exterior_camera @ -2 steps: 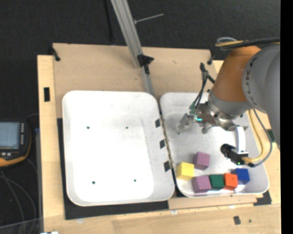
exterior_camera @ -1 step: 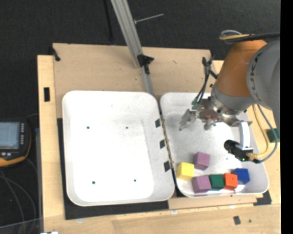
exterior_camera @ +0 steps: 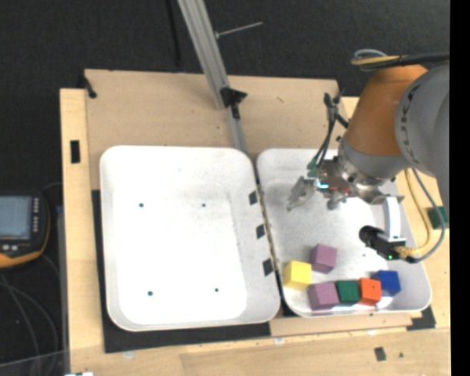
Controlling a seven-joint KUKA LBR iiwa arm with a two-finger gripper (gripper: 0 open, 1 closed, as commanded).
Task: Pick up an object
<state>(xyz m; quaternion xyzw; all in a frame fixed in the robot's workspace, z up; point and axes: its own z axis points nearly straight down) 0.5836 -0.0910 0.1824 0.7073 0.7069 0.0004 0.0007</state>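
Our claw (exterior_camera: 316,197) hangs with its fingers spread apart and nothing between them, over the upper part of the right bin (exterior_camera: 286,171). The blocks lie toward this bin's near edge; closest is the purple block (exterior_camera: 324,257). We judge the approach step: next, move over one block and descend.

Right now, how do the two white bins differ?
The left bin is wider and shows bare white floor with a few dark dots; the right bin is narrower and holds small coloured blocks: yellow, two purple, green, orange and blue. The gripper hangs over the right bin, not the left. Both are shallow, white, with rounded corners, side by side.
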